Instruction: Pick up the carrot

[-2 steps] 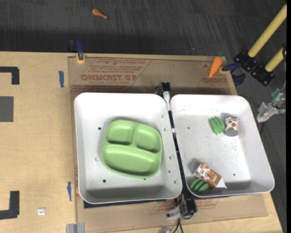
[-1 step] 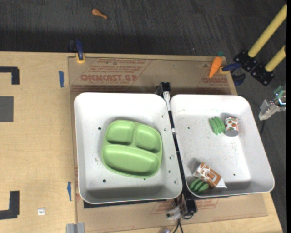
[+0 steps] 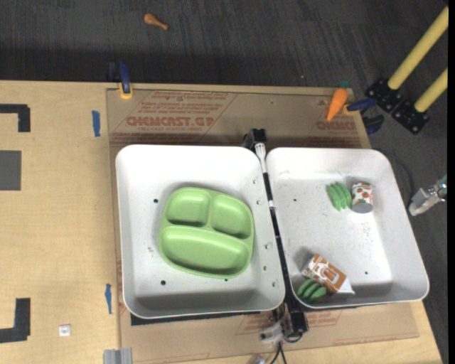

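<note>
Camera view, looking down at a slant on my bench, described from the bottom of the frame upward.

Nearest, at lower centre-right, a small orange-and-white printed carton [image 3: 327, 274] lies tilted in the near left corner of the right shallow white plastic bin [image 3: 407, 242]. It rests partly on a ridged green plastic toy vegetable [image 3: 308, 290].

To the left, in the left shallow white plastic bin [image 3: 135, 170], a light green plastic plate with three compartments [image 3: 207, 231] sits near the middle of the bin floor.

Further up, in the far part of the right bin, a second ridged green toy vegetable [image 3: 339, 195] lies just beside a small round tin with a red-and-white label [image 3: 362, 198]. The two seem to touch.

At the right edge of the frame, level with the tin, a small piece of my grey metal gripper [image 3: 429, 199] shows, outside the right bin and beyond its right rim. I cannot tell whether it is apart or together, and nothing is visibly held in it.

Beyond both bins, at upper right, the small orange toy carrot with a green top [image 3: 337, 104] lies on the brown cardboard sheet [image 3: 178, 117], just past the far edge of the right bin. It is well apart from my gripper.

Farthest away, two yellow bars [image 3: 425, 44] slant across the upper right corner, and a small orange object [image 3: 155, 21] lies on the dark floor at upper left.
</note>
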`<act>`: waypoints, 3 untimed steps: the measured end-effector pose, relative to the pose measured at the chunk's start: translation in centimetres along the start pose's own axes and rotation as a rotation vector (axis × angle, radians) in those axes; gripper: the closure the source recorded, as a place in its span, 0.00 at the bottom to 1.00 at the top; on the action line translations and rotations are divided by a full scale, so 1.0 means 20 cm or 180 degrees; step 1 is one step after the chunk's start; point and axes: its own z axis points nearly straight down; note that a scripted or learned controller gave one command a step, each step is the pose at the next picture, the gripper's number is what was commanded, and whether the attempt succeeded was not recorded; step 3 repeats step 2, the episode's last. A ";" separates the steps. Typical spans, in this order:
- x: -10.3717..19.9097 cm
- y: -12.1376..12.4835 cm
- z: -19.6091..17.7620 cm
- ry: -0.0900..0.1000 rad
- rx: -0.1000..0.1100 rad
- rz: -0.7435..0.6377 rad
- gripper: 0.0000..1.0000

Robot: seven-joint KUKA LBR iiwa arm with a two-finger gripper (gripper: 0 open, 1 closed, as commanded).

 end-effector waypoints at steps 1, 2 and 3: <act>0.00 0.00 -0.05 -0.0007 -0.0009 0.0002 1.00; 0.02 -0.10 -0.03 -0.0002 -0.0003 -0.1404 1.00; 0.02 -0.10 -0.03 -0.0002 -0.0003 -0.1404 1.00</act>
